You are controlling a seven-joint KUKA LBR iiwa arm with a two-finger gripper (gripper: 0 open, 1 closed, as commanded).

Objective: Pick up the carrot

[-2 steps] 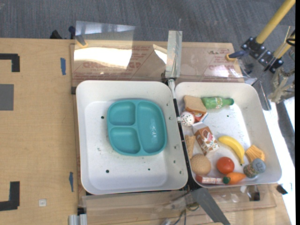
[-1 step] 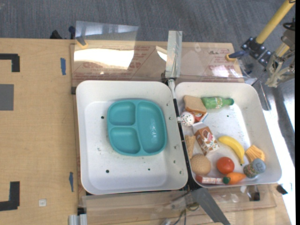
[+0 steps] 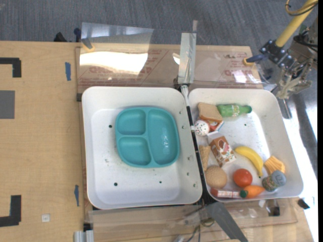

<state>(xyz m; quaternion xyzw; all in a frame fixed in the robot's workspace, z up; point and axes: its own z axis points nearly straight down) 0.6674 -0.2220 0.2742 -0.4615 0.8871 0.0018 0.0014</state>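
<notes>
Gripper: parked way up at the top right (image 3: pixel 291 79), off past the far corner of the right bin; it's a tangle of dark metal up there and honestly can't tell if it's spread or pressed together. Nothing in it as far as the view shows.

Carrot: small orange one with a green tip (image 3: pixel 251 191), lying flat along the near edge of the right bin (image 3: pixel 287 135), well apart from the gripper.

Neighbours: pretty crowded down there. Tomato (image 3: pixel 243 177) sits just behind the carrot and looks to be touching or nearly so, a grey can-like thing (image 3: pixel 273 181) is just off its right end, and a pink wrapped bar (image 3: pixel 224 193) runs along the wall off its left end. Banana (image 3: pixel 251 158) is a bit further back.

Step in hand: looks like the reach hasn't started, so it's the approach that matters.

How to do it well: come straight down over the middle of the carrot, with the closing direction across its narrow width, not along it. One side ends up by the bin wall and the other by the tomato, so drop in narrow rather than wide.

Risk: the tomato rolls if nudged, and the bin wall could block the near side.

Left bin: just the teal divided plate (image 3: pixel 148 136), not involved.
</notes>
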